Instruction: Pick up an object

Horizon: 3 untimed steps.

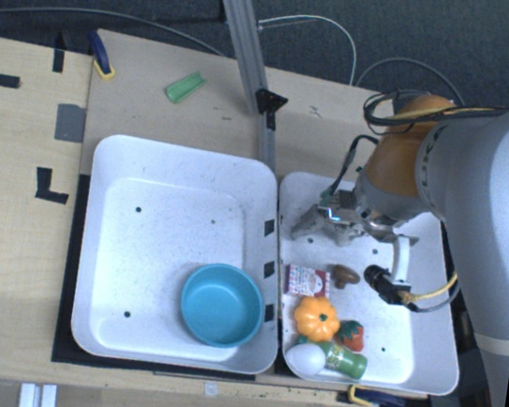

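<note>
Arm: the grey arm with its orange band [403,163] reaches in from the right and bends down over the upper part of the right shallow white plastic bin [429,366], probably to search for a grasp.
Gripper: the gripper [328,220] hangs low near the bin's upper left; whether it is spread or pressed together I cannot tell, and nothing shows between its tips.
Right bin contents: a small orange toy pumpkin [317,319], a red-and-white packet [307,280], a brown lump [346,276], a white egg-shaped piece [305,358], a green bottle-like item [346,360], and a small red piece [352,336], clustered at the lower left, near but apart from the gripper.
Left bin contents: the left shallow white plastic bin [145,172] holds a round blue plastic bowl [220,304], upright.
Bench: a green block [185,87] lies outside the bins.
</note>
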{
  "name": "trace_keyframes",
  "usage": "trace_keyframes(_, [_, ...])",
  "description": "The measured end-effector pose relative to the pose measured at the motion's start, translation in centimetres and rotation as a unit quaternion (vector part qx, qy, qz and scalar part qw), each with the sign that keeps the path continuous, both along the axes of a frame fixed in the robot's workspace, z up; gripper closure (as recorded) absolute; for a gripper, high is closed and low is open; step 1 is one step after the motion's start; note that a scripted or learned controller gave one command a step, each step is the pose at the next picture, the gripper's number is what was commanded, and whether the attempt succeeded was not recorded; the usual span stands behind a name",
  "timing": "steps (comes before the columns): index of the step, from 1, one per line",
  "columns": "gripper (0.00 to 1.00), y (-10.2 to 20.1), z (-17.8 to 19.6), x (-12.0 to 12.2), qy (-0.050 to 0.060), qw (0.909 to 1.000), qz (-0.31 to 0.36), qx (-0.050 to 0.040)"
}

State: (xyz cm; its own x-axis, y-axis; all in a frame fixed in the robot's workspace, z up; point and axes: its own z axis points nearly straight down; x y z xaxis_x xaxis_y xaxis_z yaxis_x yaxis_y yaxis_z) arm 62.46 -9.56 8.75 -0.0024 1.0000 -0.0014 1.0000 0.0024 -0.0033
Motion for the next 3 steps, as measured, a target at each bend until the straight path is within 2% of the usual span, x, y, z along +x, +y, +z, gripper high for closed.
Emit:
trace_keyframes(1, [1.0, 0.1, 1.1, 0.0, 0.0, 1.0, 0.001, 0.0004])
trace_keyframes(3, [1.0, -1.5, 10.8, -0.1, -0.003, 1.0, -0.001, 0.0001])
